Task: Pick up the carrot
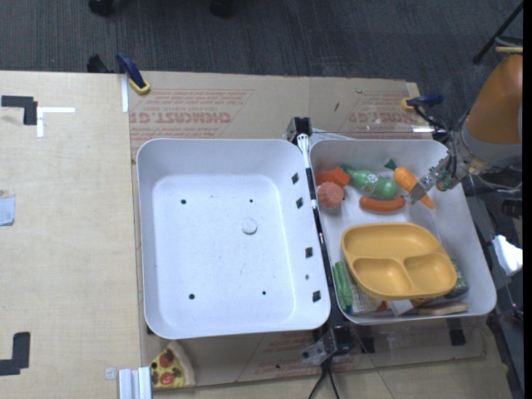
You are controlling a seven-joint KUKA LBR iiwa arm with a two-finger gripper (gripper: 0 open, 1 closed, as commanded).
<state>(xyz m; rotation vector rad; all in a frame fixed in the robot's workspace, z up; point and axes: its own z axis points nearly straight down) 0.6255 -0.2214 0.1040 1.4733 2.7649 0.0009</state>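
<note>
Tapered orange carrot (413, 184) in right bin (478, 231), metal gripper (434, 181) touching it, jaws' state unclear, smooth plastic veg nearby

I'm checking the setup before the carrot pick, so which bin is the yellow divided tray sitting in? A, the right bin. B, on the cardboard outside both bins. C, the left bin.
A: the yellow divided tray lies in the right bin, below the carrot and the other toy foods; the gripper is beside the carrot.
</note>
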